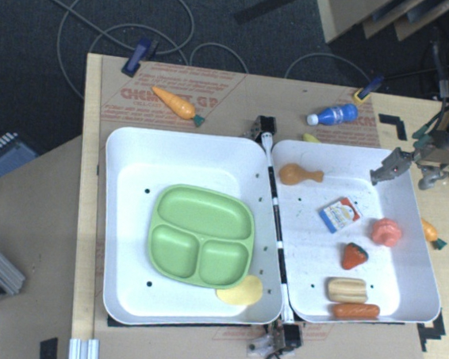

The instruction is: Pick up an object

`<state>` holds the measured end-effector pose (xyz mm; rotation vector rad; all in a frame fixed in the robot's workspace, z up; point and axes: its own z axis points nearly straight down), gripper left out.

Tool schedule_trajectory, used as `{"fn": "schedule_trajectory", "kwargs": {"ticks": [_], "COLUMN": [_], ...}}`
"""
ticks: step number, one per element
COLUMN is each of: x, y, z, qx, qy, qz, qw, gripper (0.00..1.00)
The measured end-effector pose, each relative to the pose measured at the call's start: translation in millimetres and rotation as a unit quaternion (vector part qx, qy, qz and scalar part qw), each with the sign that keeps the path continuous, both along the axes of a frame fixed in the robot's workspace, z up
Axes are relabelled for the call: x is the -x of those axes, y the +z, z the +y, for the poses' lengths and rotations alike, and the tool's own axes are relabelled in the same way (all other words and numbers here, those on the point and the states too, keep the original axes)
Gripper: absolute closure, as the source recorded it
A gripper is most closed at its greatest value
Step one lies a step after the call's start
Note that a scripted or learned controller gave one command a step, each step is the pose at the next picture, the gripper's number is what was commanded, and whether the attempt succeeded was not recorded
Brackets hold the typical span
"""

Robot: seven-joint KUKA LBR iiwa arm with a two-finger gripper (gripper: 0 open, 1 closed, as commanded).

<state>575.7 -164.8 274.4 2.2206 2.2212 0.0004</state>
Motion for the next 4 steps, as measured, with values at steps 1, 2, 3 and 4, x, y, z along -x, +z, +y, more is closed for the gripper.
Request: {"fn": "schedule_trajectory", "kwargs": {"ticks": [1,2,3,4], "x": [71.7,69.5,-0.3,-8.9], "y": [-185.5,-173.9,-184.1,-88.8], "z": [-12.0,-12.1,34.9,113.9], "qx": [-0.0008,0.0002,-0.0007,-0.0007], "qy": [-0.001,-0.001,0.001,0.001], "qz": [0.003,0.0,0.0,-0.001], "qw": [1.0,1.0,1.0,1.0], "gripper": [0.0,1.0,1.0,1.0]}}
